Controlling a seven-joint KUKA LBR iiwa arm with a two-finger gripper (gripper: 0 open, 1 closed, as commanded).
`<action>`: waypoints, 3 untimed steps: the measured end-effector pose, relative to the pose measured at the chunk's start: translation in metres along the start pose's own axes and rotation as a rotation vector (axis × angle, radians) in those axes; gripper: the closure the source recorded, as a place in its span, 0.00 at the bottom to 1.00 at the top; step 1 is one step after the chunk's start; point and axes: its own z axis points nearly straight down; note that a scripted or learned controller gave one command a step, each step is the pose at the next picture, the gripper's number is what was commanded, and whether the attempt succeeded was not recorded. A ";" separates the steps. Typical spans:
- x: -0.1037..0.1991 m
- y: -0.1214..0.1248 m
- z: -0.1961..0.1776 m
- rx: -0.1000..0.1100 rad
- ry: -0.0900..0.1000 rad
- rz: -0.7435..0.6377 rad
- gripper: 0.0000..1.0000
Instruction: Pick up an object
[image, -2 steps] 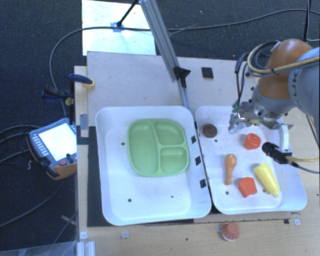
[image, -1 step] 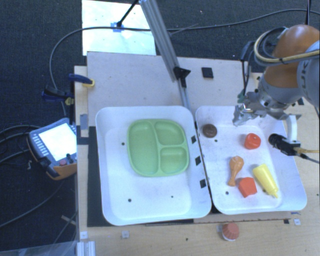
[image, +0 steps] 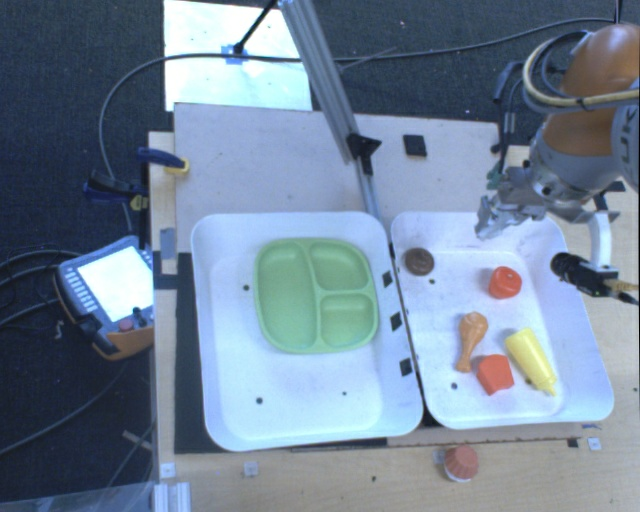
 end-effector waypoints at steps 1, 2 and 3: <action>0.049 0.013 0.009 0.002 0.001 -0.003 1.00; 0.102 0.017 0.023 0.004 0.003 -0.005 1.00; 0.159 0.022 0.033 0.004 0.002 -0.005 1.00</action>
